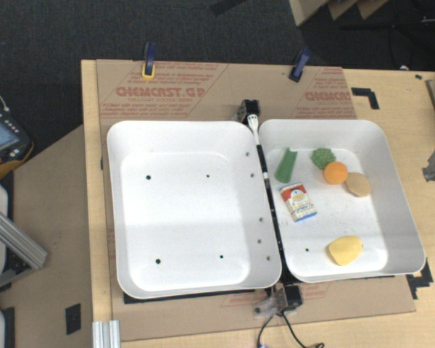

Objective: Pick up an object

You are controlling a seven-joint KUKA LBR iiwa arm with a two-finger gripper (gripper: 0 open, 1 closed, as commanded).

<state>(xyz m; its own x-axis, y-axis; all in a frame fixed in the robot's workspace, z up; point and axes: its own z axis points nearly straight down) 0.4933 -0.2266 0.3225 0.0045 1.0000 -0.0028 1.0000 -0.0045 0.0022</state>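
The right bin (pixel 388 216) holds several small objects. A long green piece (pixel 285 165) lies near its left wall. A green broccoli-like piece (pixel 322 157) touches an orange ball (pixel 336 172), and a tan rounded piece (pixel 358 185) sits just right of the ball. A small red and white carton (pixel 299 202) lies flat near the bin's middle. A yellow lump (pixel 345 250) rests near the front wall.
The left bin (pixel 181 209) shows bare white floor with a few dark dots. Both bins sit on a cardboard sheet (pixel 203 85) held by clamps (pixel 149 61) at the back. A grey part (pixel 433 164) pokes in at the right edge.
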